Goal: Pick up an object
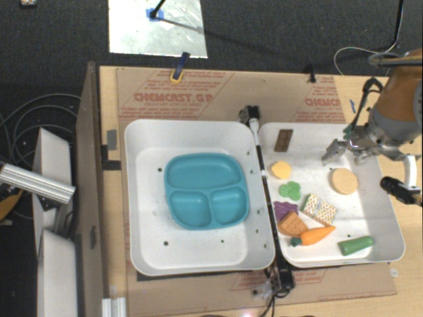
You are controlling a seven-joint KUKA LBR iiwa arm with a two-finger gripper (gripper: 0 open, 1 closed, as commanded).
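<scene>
Nothing has been picked up yet. The gripper (345, 148) is seen spread apart, with nothing in it, just above the tan disc (344, 181).

Blue divided tray (206, 191) in left bin (142, 197); silvery sheet (156, 18), perhaps foil, beyond.

Two white bins (142, 197) hold a teal divided tray (205, 190), a brown chocolate bar (283, 140), a yellow disc (281, 170), green broccoli (289, 191), a tan cookie (344, 181), a diamond-patterned cream block (320, 208), an orange carrot (315, 235) and a green pickle (355, 245).
</scene>
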